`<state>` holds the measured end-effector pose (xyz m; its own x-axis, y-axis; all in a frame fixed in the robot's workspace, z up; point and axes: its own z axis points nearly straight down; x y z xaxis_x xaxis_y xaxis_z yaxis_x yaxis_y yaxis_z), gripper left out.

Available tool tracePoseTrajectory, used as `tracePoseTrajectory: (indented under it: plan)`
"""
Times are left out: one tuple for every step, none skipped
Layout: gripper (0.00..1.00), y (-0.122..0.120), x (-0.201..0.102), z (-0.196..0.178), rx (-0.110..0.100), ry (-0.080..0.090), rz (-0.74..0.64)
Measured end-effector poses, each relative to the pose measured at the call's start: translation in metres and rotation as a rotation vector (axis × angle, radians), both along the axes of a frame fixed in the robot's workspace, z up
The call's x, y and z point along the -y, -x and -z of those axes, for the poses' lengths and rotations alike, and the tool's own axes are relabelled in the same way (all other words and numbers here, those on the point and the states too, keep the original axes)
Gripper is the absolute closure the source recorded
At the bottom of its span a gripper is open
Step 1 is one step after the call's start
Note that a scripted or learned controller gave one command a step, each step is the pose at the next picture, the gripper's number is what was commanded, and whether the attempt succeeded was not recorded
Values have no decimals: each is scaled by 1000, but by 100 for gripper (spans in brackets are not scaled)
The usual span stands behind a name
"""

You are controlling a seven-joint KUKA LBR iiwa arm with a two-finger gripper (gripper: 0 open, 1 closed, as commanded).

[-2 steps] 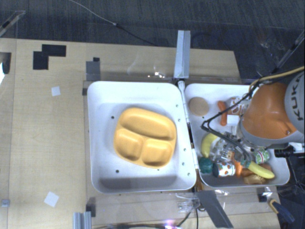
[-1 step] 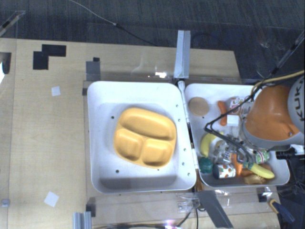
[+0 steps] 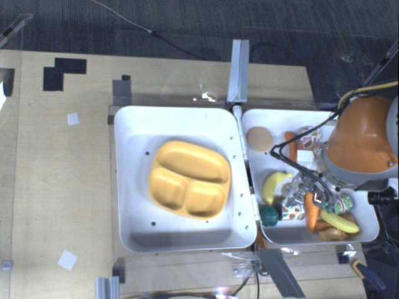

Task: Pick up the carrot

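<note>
A: Starting at left. Seeing bare wooden bench (image 3: 56, 198), then left bin (image 3: 128, 167), holding a yellow tray (image 3: 189, 179) w/ three compartments, lying roughly mid-bin, open side up.

B: Moving rightward?

A: Passing the metal post (image 3: 239, 70) standing at the far edge btw. the bins. Entering right bin (image 3: 368, 232). Noting a beige ball (image 3: 260, 138) resting near its far-left corner, an orange-red piece (image 3: 290, 138) just beside it, a yellow fruit (image 3: 274, 185) lying nearer the middle, a dark green item (image 3: 269, 215) sitting at the near-left side.

B: Locating the carrot?

A: Finding carrot (image 3: 311, 211) lying toward the near edge of right bin, approx. centre, running near-to-far in the view. Lying just right of a printed packet (image 3: 291, 212), just left of a banana (image 3: 340, 222).

B: And re. the gripper?

A: Seeing gripper (image 3: 303, 190) hanging directly over the carrot's far end, overlapping it in the view. Not managing to say whether touching or apart. Not managing to say open vs. clenched either: too much clutter, cables crossing there.

B: Arm?

A: Reaching in from the right, orange band (image 3: 365, 136) covering the bin's far-right part.
</note>
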<state>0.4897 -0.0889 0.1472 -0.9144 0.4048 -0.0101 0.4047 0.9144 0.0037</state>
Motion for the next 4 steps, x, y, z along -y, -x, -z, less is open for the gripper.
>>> tracePoseTrajectory:
  plan:
    - [100,0,-42,-39,1,2,-239]
    - [100,-12,10,23,-5,3,-361]
    - [100,-61,-41,-42,5,2,-363]
    - [100,-18,18,57,4,7,-448]
